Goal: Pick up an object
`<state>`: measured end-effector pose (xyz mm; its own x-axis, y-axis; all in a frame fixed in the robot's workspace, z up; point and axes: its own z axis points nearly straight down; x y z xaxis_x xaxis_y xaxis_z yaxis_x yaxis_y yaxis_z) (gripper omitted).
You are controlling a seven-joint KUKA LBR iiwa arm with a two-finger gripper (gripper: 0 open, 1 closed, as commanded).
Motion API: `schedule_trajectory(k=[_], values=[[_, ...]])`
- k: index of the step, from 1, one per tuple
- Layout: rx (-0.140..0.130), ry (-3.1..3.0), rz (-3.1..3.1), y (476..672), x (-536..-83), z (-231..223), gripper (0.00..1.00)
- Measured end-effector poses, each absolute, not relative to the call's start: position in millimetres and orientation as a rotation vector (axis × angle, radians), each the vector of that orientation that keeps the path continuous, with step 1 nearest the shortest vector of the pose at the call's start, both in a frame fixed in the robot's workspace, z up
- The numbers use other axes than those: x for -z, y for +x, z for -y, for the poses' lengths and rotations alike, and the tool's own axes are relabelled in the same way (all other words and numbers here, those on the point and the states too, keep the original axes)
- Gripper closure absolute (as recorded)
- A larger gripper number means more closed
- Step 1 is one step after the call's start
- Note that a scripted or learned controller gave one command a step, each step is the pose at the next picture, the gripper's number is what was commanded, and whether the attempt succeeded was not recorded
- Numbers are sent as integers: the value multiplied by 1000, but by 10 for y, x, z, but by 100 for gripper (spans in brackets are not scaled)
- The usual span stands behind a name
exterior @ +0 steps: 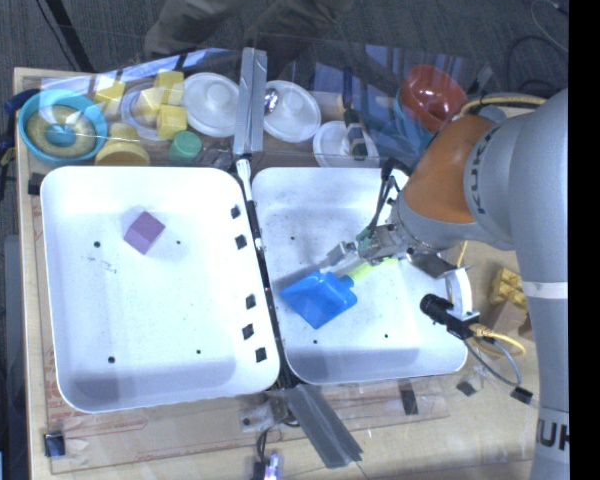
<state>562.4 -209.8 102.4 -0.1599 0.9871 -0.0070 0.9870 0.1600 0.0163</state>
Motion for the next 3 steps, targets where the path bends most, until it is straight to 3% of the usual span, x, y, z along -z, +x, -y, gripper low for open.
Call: schedule_trajectory(k=[1, 3], values=[[-8, 2003, -2398, 5388, -990, 1987, 0], [-6, 1975, -2417, 5307, -994, 1779, 0]])
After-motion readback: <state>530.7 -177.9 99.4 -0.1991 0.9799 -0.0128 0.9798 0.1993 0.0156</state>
